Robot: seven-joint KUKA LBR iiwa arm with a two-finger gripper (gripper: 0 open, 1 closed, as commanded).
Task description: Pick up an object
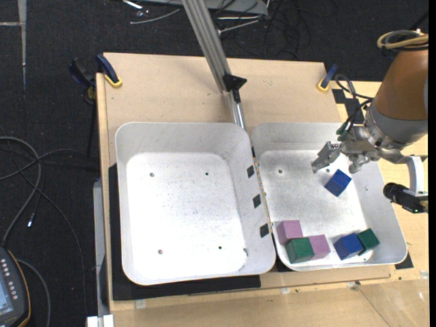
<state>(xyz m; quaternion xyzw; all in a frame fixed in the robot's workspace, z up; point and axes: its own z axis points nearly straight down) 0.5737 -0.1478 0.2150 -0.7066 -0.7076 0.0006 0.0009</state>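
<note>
Bench (170,80) of pale board seen from above at a slant, carrying two shallow white bins side by side. One left bin (136,142) with a speckled floor, and one right bin (293,138) touching it along the middle.

Six small blocks lie in the right bin, counted by colour: two blue, two green, two pink or purple. One blue block (338,182) sits alone in the upper middle of that bin, tilted onto a corner, well apart from the others. The other five cluster along the bin's near edge: a pink block (290,229), a green block (299,250) touching it just below, a purple block (318,245) beside the green one, then a second blue block (348,245) and a second green block (368,239) at the right end, touching each other.

One grey arm with an orange band (403,80) reaches in from the right. Its jaws (343,157) hang just above the lone blue block, spread apart with nothing between them; one finger points out to the left, the other angles down beside the block's upper edge.

One slanted metal pole (208,36) crosses the top of the bench. Two clamps with yellow tips sit at the bench's far corners, one left clamp (109,73) and one right clamp (327,79).
</note>
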